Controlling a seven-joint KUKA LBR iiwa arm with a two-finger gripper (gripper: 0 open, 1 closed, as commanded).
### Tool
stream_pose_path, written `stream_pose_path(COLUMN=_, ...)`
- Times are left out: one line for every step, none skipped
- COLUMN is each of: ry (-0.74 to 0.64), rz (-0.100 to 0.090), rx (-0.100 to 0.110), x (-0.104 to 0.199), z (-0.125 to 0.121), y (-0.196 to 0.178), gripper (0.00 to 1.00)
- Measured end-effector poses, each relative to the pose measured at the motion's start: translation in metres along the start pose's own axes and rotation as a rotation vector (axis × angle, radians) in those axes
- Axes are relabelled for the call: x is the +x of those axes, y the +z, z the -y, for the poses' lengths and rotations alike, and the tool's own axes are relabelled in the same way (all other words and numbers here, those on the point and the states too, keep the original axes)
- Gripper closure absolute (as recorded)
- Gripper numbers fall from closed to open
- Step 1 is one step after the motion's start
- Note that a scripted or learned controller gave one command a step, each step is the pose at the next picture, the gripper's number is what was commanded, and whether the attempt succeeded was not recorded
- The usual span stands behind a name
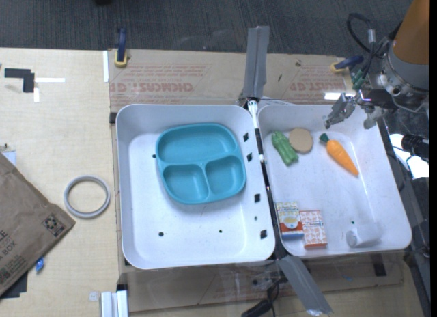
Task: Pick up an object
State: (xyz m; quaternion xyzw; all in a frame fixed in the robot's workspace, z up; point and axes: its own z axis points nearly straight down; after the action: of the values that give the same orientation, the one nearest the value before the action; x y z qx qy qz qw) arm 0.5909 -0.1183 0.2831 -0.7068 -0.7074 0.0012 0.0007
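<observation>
- Wood bench (54,131) with cardboard sheet (184,76) along the back edge, dark floor beyond.
- Two white bins side by side: left bin (136,240), right bin (389,193).
- Left bin: teal tray (201,162) with three compartments, lying flat, upper middle of bin.
- Right bin, top: green pickle (284,148) lying slanted, just beside and touching a tan round cookie (301,140) on its right.
- Carrot (341,156), orange with green tip, lies diagonal to the right of the cookie, apart from it.
- Right bin, bottom left: two small boxes side by side, box with blue print (289,217) and red box (313,229), touching or nearly so.
- Bottom right corner of right bin: small white-grey item (362,235), too pale to identify.
- Arm enters at upper right, orange band at frame edge; gripper (349,112) sits over the top right part of the right bin, above the carrot's green end.
- Gripper fingers appear spread, nothing between them; nothing lifted.
- Outside bins, left on bench: tape ring (87,195), brown paper bag (24,223) at lower left edge.
- Blue clamp (121,49) at the cardboard's back left corner.
</observation>
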Motion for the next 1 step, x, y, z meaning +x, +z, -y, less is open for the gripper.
stream_pose_path(ry=-0.093, rz=0.000, rx=-0.001, x=-0.0768, z=-0.0221, y=0.0741, gripper=0.00)
